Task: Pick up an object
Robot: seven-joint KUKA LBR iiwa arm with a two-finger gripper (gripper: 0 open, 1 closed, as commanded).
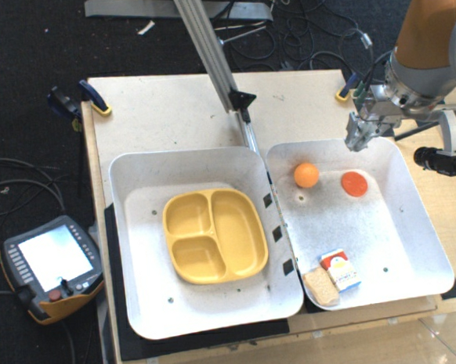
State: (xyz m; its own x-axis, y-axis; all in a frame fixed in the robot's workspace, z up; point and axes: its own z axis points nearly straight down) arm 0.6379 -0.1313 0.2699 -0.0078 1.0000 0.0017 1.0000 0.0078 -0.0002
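orange ball [307,175]: round, plain, right bin [420,225] | gripper [357,139]: above bin's far edge, state unclear

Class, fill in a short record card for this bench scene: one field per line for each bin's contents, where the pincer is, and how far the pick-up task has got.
left bin: yellow divided tray
right bin: orange ball, red-orange disc, small red and white box, tan biscuit-like piece
box and biscuit piece: side by side at the bin's near left corner
pincer: above the right bin's far edge, close to the disc
task state: nothing picked up yet
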